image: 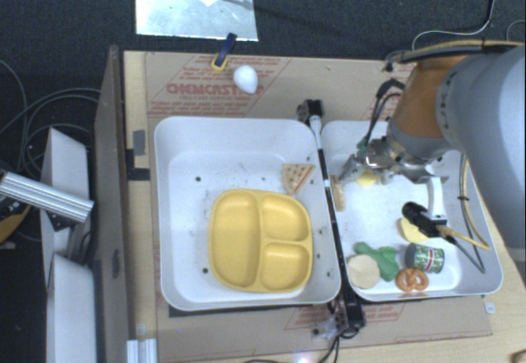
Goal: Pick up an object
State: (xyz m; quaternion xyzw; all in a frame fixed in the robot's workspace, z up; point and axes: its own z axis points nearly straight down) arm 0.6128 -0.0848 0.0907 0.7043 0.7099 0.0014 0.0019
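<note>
My gripper is low over the upper left part of the right bin, hanging from the grey arm with its orange band. A small yellow object lies right under it, partly covered. A tan stick lies along this bin's left wall, just left of the gripper. Near the front of the bin are a green toy, a round beige cookie, a pretzel, a green can and a yellow slice.
The left bin holds a yellow divided plate and a triangular cracker close to the dividing wall. A white egg-shaped object and a small blue and yellow item lie on the bench behind the bins.
</note>
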